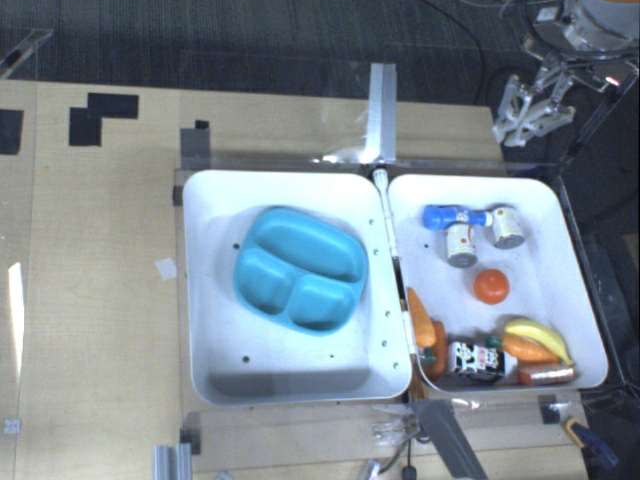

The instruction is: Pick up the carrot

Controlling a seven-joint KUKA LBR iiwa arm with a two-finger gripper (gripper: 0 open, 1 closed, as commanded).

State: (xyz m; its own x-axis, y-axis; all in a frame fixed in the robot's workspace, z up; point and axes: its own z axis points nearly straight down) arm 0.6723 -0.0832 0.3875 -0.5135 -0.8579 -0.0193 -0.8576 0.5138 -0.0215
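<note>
Carrot (423, 325) lies against the left wall of the right bin (560, 208), toward its front left corner, with its lower end touching a small dark carton (476, 359). That placement is the main risk, as I judge it: a finger coming down beside the wall could strike the rim, or shove the carrot under the carton instead of closing round it. A second orange piece beside the banana (541, 337) at the front right could also be mistaken for it. Farther back sit an orange ball (491, 285), two small cans (461, 244) and a blue bottle (441, 217). The left bin (210, 368) carries a blue divided plate (300, 268). The gripper (533, 111) hangs released and bare above the counter (90, 298), beyond the right bin's back right corner.
</note>
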